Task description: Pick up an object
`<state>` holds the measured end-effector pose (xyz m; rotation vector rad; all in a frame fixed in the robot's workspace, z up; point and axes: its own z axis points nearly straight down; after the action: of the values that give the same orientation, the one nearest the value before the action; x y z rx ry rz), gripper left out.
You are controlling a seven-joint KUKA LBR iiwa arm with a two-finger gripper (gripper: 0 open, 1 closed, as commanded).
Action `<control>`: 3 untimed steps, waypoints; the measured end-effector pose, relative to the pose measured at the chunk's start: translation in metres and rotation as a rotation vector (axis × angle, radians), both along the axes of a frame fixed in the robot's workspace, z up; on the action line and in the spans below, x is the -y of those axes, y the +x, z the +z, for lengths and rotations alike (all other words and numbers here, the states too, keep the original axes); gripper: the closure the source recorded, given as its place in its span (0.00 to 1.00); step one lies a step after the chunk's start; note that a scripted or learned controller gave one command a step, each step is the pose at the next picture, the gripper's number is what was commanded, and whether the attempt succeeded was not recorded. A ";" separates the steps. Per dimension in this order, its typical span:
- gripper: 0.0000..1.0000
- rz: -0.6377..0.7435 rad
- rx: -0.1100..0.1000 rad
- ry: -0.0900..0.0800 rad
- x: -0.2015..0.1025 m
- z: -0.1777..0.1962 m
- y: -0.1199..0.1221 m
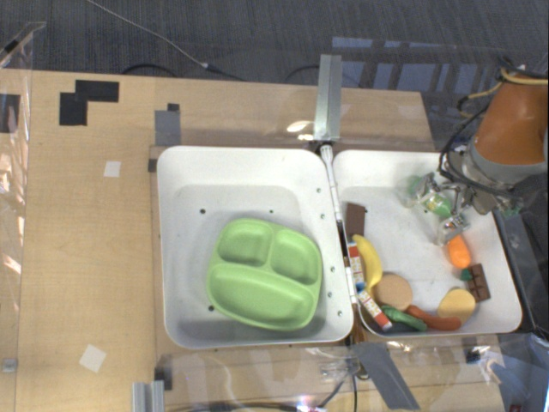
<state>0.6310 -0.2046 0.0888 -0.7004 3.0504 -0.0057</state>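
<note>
The likeliest target is the crumpled clear wrapper with green print [431,197], lying in the upper part of the right bin [390,166], directly beside the gripper [456,202]. It looks light, thin and crinkly, so it should weigh almost nothing but may slip or deform; a pinch across a bunched fold seems the surest hold. The gripper hangs just right of it at the end of the grey arm with its orange band [513,127], and whether it is released or clenched on anything cannot be told from this slant. Just below sits a small orange piece [460,251], rounded and probably smooth, with a brown block [477,282] under it. Further toward the near wall lie a yellow wedge [457,301], a red pepper [433,319], a tan round [395,291] and a banana [370,260]. A brown bar [355,220] stands by the divider. The left bin [184,178] carries a green divided plate [264,272], and both bins rest on the pale wooden bench [77,256]
</note>
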 end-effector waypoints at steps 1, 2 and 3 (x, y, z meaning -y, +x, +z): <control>0.00 0.107 -0.001 -0.002 0.001 0.001 -0.060; 0.00 0.115 0.004 -0.003 -0.015 0.002 -0.096; 1.00 0.122 0.021 -0.006 -0.017 0.016 -0.090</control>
<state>0.5407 -0.1871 0.1052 -0.8789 2.9838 -0.0206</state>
